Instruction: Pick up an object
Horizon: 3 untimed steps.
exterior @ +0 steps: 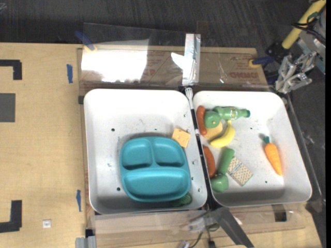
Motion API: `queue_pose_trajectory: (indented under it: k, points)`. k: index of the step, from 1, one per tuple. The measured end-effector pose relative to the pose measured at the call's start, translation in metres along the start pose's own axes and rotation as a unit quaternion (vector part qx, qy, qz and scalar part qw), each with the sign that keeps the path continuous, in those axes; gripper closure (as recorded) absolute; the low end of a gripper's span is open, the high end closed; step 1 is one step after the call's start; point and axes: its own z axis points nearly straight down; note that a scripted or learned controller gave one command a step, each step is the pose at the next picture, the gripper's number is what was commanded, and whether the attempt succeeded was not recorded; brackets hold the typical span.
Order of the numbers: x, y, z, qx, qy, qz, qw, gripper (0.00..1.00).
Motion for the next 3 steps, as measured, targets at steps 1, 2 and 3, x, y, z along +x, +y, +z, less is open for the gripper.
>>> queue_pose_trajectory:
  k: [1, 2, 3]
  points:
    - [0.013, -0.016, -0.024, -0.002, 0.006, -0.078, 0.9970, 1.00]
    - [0.057, 0.005, 0.001, -0.006, 0.007, -0.199, 0.9799, 1.00]
    - [0.006, -0.019, -0.016, -0.005, 0.006, -0.225, 0.9743, 1.00]
